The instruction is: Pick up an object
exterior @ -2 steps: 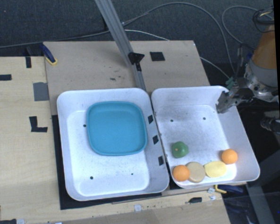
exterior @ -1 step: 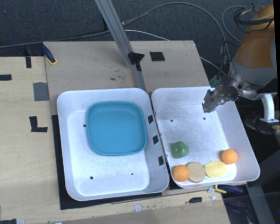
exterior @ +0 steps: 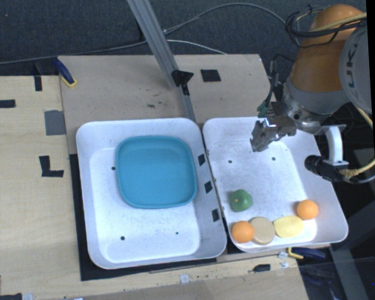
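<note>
Claw [exterior: 261, 139] hangs over the far part of the right bin [exterior: 274, 176], low above its bare white floor, with nothing visible between its fingers; how wide they stand apart cannot be made out at this slant. Every loose thing in that bin lies toward the near edge of the worktop from it. The green ball [exterior: 241, 200] is the closest candidate, sitting alone near the bin's left wall, nearer the worktop's front and slightly to the left of the claw in the camera view. Along the bin's near wall runs a row: an orange ball [exterior: 242, 231], a tan disc [exterior: 263, 230] touching it, a pale yellow piece [exterior: 288, 226] just beside that, and a second orange ball [exterior: 307, 209] toward the near right corner. The left bin [exterior: 102, 202] carries a blue plate [exterior: 156, 171], well apart from the arm. My guess is that the next move calls for travel toward the front edge and a descent; the green ball, standing free of neighbours, looks the easiest to close on.
</note>
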Tool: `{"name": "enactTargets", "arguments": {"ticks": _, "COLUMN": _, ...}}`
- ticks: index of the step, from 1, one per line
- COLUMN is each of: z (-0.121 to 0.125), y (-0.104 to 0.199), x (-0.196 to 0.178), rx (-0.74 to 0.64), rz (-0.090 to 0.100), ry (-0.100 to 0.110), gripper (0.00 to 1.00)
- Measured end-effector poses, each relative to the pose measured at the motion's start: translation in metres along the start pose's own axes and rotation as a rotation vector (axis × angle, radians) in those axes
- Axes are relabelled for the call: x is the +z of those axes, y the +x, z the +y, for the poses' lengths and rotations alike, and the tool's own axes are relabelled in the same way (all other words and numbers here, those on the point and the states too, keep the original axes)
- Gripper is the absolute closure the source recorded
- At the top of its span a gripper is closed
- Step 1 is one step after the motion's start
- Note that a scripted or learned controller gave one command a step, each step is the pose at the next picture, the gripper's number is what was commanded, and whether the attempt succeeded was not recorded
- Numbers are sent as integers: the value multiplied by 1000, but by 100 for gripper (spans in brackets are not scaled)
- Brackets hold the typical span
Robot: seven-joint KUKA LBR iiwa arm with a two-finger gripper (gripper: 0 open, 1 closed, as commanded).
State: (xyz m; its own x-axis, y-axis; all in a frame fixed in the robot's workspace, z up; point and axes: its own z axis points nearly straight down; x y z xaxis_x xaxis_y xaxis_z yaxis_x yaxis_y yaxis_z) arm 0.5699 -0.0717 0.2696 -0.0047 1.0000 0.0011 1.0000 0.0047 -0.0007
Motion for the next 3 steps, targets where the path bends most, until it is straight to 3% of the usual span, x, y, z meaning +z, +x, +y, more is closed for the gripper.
{"name": "enactTargets", "arguments": {"ticks": 1, "z": 11, "y": 55, "x": 18, "rx": 0, "rz": 0, "ry": 2, "gripper": 100}}
{"name": "enactTargets", "arguments": {"ticks": 3, "z": 18, "y": 163, "x": 17, "rx": 0, "rz": 0, "ry": 0, "gripper": 100}}
